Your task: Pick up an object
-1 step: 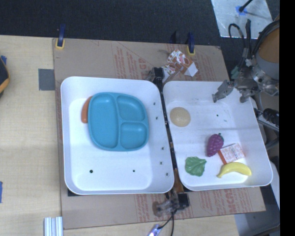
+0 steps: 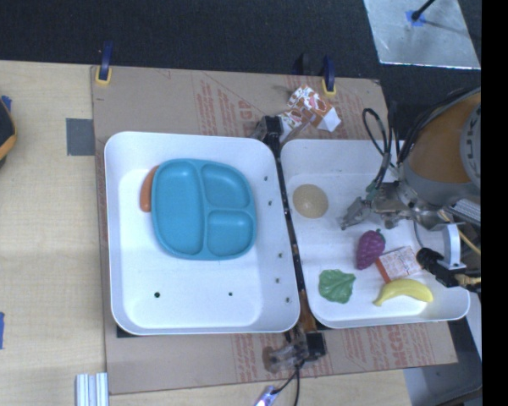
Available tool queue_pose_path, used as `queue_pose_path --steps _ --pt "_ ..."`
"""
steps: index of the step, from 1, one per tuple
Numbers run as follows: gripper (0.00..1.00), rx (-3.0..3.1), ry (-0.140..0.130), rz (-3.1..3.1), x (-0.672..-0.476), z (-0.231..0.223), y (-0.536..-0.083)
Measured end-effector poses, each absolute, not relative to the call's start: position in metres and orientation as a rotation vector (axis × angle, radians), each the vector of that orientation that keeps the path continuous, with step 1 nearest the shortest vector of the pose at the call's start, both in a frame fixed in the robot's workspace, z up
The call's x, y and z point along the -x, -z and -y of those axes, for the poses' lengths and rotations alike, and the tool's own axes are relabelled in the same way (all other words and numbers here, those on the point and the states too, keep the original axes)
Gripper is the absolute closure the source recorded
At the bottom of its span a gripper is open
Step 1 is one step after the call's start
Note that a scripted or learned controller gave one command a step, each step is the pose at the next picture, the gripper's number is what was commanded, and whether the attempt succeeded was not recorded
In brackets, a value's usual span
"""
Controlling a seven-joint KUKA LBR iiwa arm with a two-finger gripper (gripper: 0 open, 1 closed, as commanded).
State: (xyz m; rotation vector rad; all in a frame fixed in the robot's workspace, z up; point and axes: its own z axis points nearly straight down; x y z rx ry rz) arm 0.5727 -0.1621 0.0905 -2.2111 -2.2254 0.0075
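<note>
The table (image 2: 42, 252) carries two shallow white bins side by side, and nothing has been lifted yet: every loose thing lies flat on a bin floor, so the whole pick is judged to be still ahead. The left bin (image 2: 127, 303) holds a blue divided plate (image 2: 205, 209), with an orange object (image 2: 146, 191) poking out from under the plate's left edge. The right bin (image 2: 339, 163) holds the smaller things. The grey arm (image 2: 444, 155) reaches in from the right, and its hand (image 2: 361, 215) hangs low over the upper middle of this bin, its dark metal tips pointing left; whether those tips are spread or pressed together cannot be told from this slant, and nothing is seen between them. The nearest candidates are the purple grape bunch (image 2: 370, 248), just below the hand, and the tan round object (image 2: 310, 200), just to its left; neither clearly touches it. Further down lie a red and white packet (image 2: 396, 263) beside the grapes, a yellow banana (image 2: 404, 293) near the bin's lower rim, and a green leaf-shaped piece (image 2: 337, 285) left of the banana. Reaching the grapes looks like a short move downward.
</note>
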Motion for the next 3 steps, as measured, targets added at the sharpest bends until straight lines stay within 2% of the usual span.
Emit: queue_pose_path --steps 1,2,3 --pt "0.00 2.212 -0.005 2.227 -0.516 0.152 -0.091" --pt "1.00 2.208 -0.008 2.230 -0.516 0.153 -0.101" --pt "1.00 2.215 0.000 2.225 -0.585 0.081 -0.192"
